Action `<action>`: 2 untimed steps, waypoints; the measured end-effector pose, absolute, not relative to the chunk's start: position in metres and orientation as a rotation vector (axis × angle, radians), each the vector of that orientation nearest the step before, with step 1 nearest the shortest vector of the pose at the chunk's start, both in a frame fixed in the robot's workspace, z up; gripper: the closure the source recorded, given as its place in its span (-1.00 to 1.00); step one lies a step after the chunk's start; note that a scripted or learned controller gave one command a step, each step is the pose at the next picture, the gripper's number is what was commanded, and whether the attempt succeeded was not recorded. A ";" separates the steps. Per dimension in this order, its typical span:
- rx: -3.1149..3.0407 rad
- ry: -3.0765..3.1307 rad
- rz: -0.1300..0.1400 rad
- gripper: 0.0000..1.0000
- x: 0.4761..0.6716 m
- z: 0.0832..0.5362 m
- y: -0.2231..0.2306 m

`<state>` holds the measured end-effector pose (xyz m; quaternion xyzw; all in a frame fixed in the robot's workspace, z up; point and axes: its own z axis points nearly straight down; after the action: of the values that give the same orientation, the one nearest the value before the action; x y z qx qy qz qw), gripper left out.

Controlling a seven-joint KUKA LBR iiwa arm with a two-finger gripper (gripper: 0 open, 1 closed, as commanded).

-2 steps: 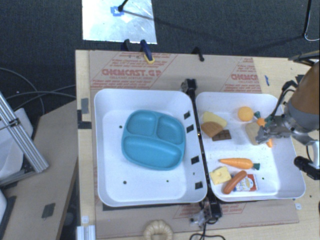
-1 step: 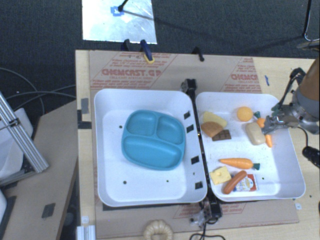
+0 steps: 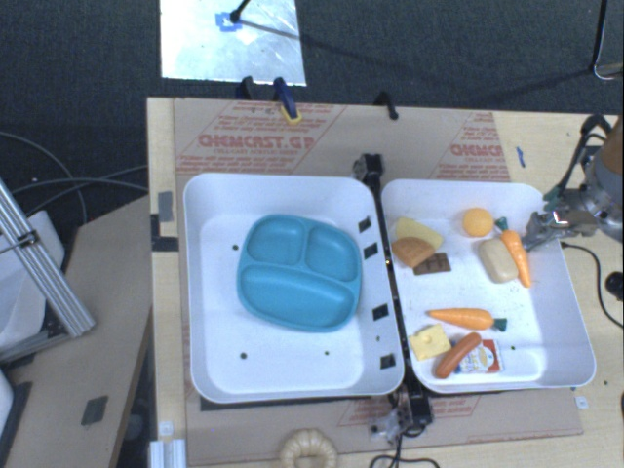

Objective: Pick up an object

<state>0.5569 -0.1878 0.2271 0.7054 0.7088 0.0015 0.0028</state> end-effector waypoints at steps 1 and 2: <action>2.212 2.231 0.003 1.00 0.551 0.218 -0.137; 2.209 2.232 0.005 1.00 0.555 0.229 -0.087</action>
<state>0.5552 -0.0872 0.2285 0.7034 0.7107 0.0017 0.0005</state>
